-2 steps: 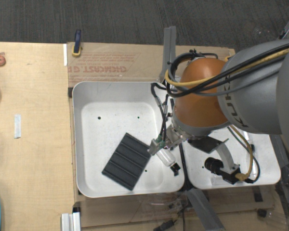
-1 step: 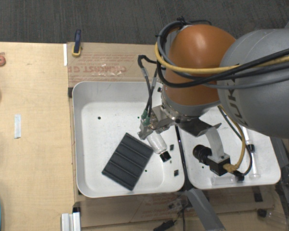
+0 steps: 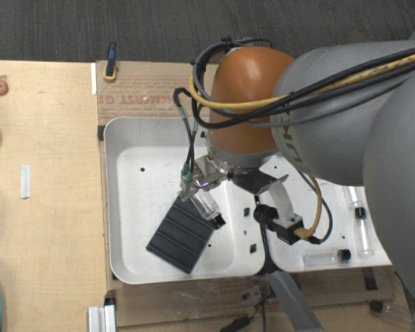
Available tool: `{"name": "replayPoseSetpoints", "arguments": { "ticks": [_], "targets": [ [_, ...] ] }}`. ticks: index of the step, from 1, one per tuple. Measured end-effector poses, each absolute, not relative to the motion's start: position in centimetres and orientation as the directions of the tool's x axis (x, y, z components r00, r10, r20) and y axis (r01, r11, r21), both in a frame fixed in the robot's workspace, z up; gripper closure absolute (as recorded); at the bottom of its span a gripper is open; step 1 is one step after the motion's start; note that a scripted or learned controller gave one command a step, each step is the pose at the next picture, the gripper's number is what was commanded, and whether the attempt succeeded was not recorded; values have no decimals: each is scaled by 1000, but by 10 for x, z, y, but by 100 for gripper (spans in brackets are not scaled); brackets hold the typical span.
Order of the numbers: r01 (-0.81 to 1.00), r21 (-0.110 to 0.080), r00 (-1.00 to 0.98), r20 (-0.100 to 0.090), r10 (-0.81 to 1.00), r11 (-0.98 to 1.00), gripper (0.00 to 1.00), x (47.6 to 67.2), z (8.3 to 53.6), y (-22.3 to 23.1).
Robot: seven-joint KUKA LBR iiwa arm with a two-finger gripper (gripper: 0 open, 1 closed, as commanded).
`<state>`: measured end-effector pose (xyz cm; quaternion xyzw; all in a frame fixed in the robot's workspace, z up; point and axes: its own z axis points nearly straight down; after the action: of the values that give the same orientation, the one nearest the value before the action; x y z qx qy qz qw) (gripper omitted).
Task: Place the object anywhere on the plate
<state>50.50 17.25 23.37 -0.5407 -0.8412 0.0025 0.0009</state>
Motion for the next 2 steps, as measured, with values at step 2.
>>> {"name": "replayPoseSetpoints", "arguments": {
  "ticks": [2],
  "targets": [
    [618,-1,-786,-2,618,786,100,534,336,139]
  ]
}}
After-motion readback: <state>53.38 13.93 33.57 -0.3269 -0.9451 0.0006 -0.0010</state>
